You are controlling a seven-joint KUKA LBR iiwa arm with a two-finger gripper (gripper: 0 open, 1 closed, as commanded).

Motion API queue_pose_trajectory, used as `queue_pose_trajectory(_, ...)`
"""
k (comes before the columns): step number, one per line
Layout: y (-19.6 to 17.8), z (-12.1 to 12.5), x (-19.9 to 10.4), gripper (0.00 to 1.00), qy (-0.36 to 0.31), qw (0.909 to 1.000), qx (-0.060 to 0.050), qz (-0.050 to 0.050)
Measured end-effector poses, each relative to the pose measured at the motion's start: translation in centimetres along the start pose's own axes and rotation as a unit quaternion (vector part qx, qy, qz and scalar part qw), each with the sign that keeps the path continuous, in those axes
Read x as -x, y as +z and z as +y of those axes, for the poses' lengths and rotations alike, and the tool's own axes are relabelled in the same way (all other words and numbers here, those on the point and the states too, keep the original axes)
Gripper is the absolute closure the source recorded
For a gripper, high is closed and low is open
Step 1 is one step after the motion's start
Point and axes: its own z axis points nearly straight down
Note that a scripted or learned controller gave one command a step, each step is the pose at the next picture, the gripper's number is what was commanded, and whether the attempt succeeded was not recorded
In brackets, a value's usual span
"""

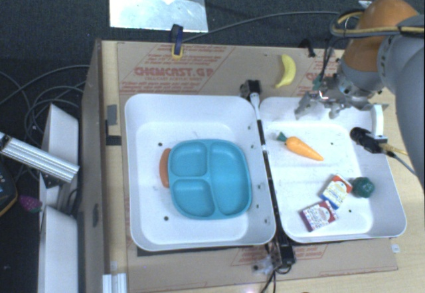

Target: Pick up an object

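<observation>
— Over the far edge of the right bin [292, 175], that is where my gripper [319, 111] hangs, with my arm reaching in from the right.

— Wide or narrow?

— Wide, as far as I can see. My two fingers [303, 107] stand apart, with bare white bin floor between them and nothing held.

— What lies nearest to you?

— A carrot [303, 147], on the bin floor just in front of me, toward the near side. Its green end points toward the divider between the bins. I am not touching it.

— Anything else in that bin?

— Toward the near right corner, a red and white packet [335, 190], and beside it a dark green ball [362, 186]. Just in front of those lies a dark red packet [317, 216]. All three are well apart from me.

— And the other bin?

— My neighbour, the left bin [149, 122], bears a blue divided plate [209, 177] flat in its middle. A brown sausage [163, 167] lies against the plate's left edge.

— Is anything outside the bins?

— A banana [287, 71], on the bench behind the right bin, near me but apart from my fingers.
</observation>
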Motion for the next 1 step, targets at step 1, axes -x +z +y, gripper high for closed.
queue_pose_trajectory(1,4.56,-4.52,-1.71,0.0,0.001,1.0,0.004,0.001)
